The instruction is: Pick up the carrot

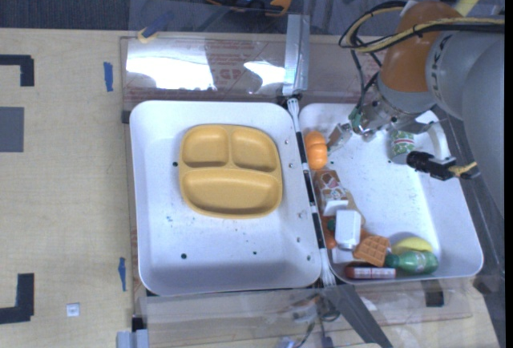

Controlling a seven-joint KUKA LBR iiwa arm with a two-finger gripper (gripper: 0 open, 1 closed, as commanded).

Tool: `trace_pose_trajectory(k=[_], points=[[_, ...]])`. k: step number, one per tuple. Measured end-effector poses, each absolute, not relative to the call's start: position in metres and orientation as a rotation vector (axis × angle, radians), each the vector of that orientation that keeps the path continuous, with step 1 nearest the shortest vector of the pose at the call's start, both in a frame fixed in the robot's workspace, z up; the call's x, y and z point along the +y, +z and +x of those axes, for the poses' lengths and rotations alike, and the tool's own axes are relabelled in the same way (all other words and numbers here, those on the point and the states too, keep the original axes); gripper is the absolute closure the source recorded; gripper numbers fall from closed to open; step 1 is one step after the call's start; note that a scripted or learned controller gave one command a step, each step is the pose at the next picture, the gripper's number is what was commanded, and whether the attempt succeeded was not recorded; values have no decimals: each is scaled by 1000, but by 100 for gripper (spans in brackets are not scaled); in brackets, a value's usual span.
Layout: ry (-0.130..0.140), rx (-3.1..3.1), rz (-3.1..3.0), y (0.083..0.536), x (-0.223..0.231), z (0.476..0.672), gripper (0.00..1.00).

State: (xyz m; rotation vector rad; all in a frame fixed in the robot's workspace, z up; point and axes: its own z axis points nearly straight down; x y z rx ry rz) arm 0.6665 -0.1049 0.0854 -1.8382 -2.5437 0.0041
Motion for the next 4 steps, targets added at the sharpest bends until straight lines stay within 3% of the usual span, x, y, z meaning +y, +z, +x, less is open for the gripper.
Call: trace_pose_trajectory(k=[1, 2, 3, 4], points=[[-1, -2552, -1837, 98, -104, 669, 100], [-2, -3017, -876, 87, -110, 668, 100], [-3, -3125, -366, 88, -90, 607, 100], [-2, -3153, 101, 86, -91, 660, 100]])
